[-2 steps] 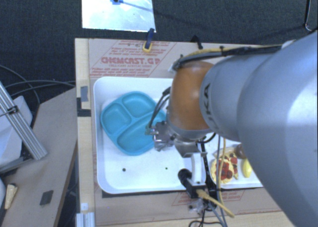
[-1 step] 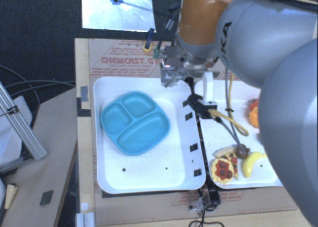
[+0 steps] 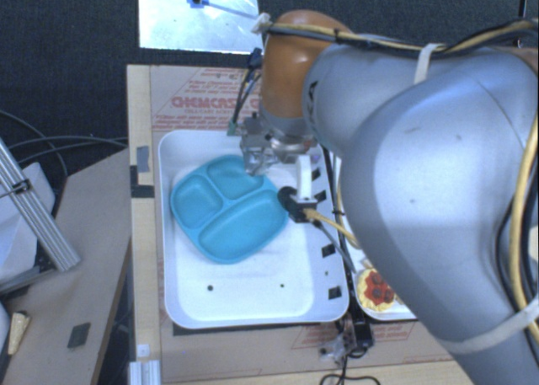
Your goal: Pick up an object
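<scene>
Here the grey arm (image 3: 421, 173) reaches in from the right and fills much of the camera view, its orange band (image 3: 290, 59) sitting just above the wrist. The gripper (image 3: 255, 163) hangs low over the left white bin (image 3: 244, 303), its tip right at the upper edge of a blue divided plate (image 3: 229, 211). Whether it touches the plate is hard to judge, and I cannot tell whether the gripper is open or closed, since the wrist body hides that part. Nothing can be seen caught in it. The blue divided plate lies flat on the floor of the left bin, in its upper half, turned at a slant so that its two smaller compartments face the upper left and its long compartment faces the lower right. A small round dish (image 3: 376, 289) with a yellowish rim and red contents peeks out from beneath the arm, in the right bin (image 3: 396, 314). Both bins rest on a cardboard sheet (image 3: 198, 93) with red print, laid on the tabletop (image 3: 93, 232).
</scene>
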`<action>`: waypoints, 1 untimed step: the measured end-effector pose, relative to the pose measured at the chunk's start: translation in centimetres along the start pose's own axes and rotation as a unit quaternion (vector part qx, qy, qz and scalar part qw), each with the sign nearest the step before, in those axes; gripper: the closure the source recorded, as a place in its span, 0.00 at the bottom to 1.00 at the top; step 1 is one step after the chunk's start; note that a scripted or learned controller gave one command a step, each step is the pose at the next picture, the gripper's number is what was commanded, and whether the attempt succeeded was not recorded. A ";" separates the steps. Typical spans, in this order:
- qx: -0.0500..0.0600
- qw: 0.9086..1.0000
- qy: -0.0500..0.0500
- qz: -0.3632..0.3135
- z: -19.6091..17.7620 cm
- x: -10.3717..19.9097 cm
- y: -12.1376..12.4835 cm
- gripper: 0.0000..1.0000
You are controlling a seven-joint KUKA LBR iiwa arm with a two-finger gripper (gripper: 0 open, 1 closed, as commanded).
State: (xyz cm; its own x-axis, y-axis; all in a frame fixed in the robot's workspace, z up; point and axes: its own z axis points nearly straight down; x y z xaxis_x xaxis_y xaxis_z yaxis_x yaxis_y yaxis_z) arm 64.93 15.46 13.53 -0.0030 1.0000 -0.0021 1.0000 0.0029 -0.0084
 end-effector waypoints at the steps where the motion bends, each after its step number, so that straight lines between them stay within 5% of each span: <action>1: -0.002 1.000 0.001 0.001 3.7 0.2 -6.1 1.00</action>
State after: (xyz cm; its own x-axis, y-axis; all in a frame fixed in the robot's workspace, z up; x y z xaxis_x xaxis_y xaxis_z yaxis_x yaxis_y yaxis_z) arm 58.77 15.65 9.87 -0.0005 1.0000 0.0001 1.0000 0.0005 -0.0034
